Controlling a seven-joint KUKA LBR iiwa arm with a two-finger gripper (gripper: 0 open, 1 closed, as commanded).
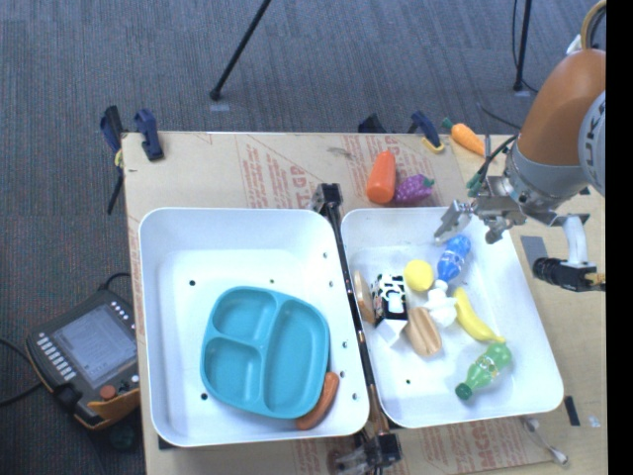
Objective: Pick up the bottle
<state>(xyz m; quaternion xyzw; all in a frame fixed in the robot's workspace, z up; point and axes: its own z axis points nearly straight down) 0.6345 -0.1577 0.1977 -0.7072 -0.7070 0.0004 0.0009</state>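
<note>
- While the arm reaches in from the right, its claw hangs over the far end of the right bin, and its two fingers look spread apart with nothing between them.
- Two bottles lie in that bin. A small blue bottle lies tilted just under the claw, near the far wall. A green bottle lies on its side near the front right corner, well apart from the claw.
- I think the blue bottle is the one it is going for, since it is so close.
- Just beside the blue bottle sits a yellow lemon. A yellow banana, a white toy, a tan bread roll and a black-and-white carton crowd the middle of the bin.
- Both bottles look like little plastic toys, so they are likely light and stiff. They are round and smooth, so they could roll or slip out of a pinch.
- A good place to squeeze would be across the fat middle of the body, not the thin neck.
- In the left bin there is a blue tray with a hot dog touching its front edge.
- On the desk behind the bins sit a carrot and purple grapes.
</note>
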